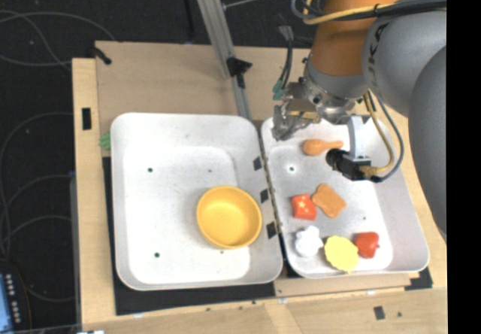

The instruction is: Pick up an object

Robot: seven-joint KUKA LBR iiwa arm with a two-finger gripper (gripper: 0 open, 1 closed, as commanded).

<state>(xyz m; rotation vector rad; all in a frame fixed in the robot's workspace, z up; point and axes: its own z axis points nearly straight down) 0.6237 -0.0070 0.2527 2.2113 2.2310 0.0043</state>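
Note:
My gripper (284,128) hangs over the far left corner of the right bin (398,208), below the orange band of the arm. Nothing shows between its fingers. In that bin lie an orange drumstick-shaped toy (322,147) just right of the gripper, a tan bread-like piece (329,200), a red block (304,207), a white lumpy piece (307,241), a yellow disc (341,252) and a small red piece (367,243). A yellow bowl (228,217) sits in the left bin (150,174).
A slanted metal rail (218,31) rises behind the bins, ending near the gripper. A black cable loop and fitting (352,165) hang from the wrist over the right bin. The wooden bench (150,77) surrounds both bins.

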